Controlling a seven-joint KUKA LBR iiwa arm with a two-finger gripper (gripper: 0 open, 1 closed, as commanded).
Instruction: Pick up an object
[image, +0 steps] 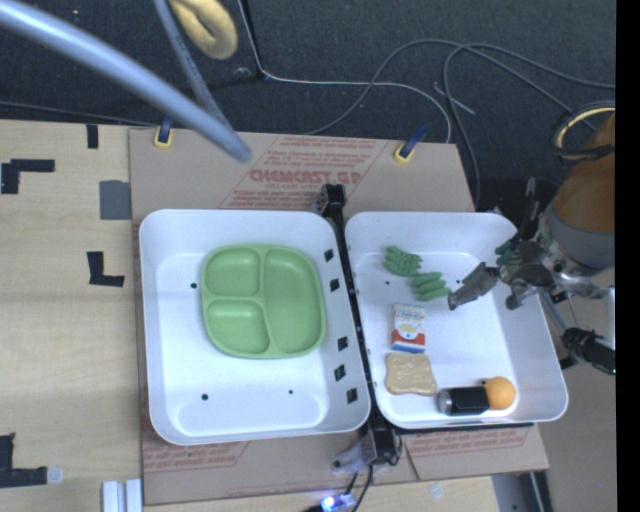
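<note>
The right bin (500, 330) holds several objects. Two green pea pods (412, 270) lie near its back. A small white, red and blue carton (407, 328) lies in the middle, with a slice of toast (410, 376) just in front of it. A black block (462, 401) touches an orange ball (499, 393) at the front right. My gripper (490, 293) hangs over the bin's right side, right of the pea pods. Its fingers are spread apart with only white bin floor between them, so it is open.
The left bin (165, 330) holds a green divided plate (264, 300). A black divider (345, 300) runs between the bins. Cables trail over the dark floor behind the bench. A grey pole (140, 85) crosses the upper left.
</note>
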